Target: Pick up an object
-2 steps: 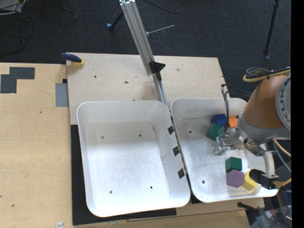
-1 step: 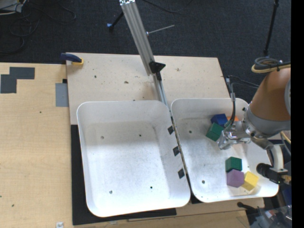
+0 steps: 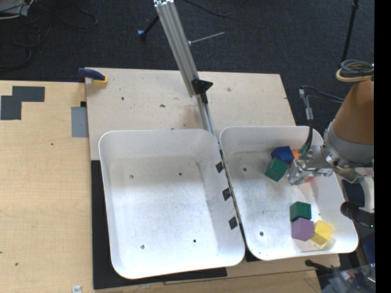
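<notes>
Camera view | hand (image 3: pixel 297 174) low in right bin (image 3: pixel 256 249), beside green block (image 3: pixel 276 169) | grip state unclear

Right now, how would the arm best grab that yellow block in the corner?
Probably from straight above, pinching the yellow block across its two free sides. It sits near the right bin's corner, touching the purple block, so that side leaves little room.

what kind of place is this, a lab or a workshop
Most likely a robotics lab. Two white bins sit on a bench, coloured blocks lie in the right one for picking practice, and a grey-and-orange arm reaches in. Cables trail on the dark floor.
</notes>
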Controlling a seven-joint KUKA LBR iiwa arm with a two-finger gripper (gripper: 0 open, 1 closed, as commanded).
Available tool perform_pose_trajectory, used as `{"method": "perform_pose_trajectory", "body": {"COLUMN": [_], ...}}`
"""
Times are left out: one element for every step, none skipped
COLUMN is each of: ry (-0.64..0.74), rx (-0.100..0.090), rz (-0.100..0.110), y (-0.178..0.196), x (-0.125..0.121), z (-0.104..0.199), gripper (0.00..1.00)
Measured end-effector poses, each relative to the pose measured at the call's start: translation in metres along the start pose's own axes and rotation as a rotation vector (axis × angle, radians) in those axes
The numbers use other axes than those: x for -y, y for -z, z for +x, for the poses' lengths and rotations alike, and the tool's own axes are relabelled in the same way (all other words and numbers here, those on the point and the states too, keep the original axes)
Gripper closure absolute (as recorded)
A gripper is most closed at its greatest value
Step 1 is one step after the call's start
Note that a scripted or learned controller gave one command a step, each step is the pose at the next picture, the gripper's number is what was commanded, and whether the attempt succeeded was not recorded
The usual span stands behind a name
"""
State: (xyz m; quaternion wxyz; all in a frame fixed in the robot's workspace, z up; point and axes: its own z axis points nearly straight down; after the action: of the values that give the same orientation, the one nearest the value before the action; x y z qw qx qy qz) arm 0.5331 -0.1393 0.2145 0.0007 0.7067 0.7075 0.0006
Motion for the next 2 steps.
{"method": "perform_pose_trajectory", "body": {"ry": [0.000, 0.003], "rx": [0.001, -0.003], "rz": [-0.002, 0.007], "y": [0.052, 0.033], "x": [-0.001, -0.015], "z": [-0.001, 0.049], "gripper": [1.00, 1.00]}}
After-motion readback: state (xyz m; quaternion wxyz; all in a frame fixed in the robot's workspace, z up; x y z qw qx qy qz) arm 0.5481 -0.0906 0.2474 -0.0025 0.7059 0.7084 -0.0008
